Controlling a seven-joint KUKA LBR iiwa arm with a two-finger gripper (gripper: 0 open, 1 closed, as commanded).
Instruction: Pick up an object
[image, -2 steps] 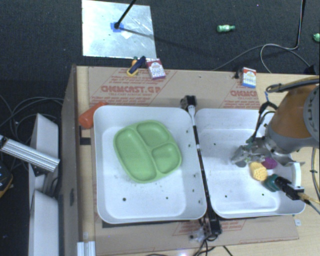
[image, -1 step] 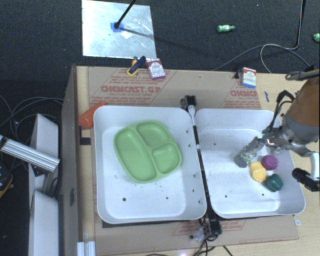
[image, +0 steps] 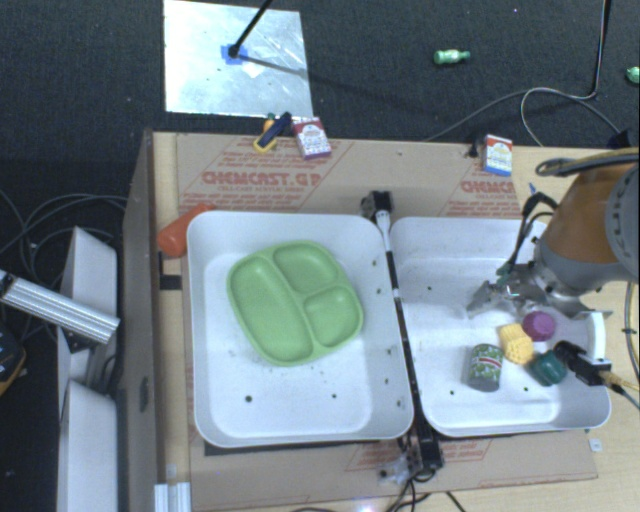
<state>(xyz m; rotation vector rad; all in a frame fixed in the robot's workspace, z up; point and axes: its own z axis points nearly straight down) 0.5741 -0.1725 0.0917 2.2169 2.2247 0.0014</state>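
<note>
the gripper (image: 492, 297) hangs open and empty; the small can (image: 485, 366) looks light, rigid, best pinched across its sides.

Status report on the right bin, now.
Gripper low in right bin, nothing seen held. Can, yellow block, purple piece, teal piece clustered beside it.

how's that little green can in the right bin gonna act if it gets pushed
The green can stands upright, so a high push would likely tip it. Once on its round side it could roll. The yellow block sits close beside it, so a shove that way may nudge both.
</note>
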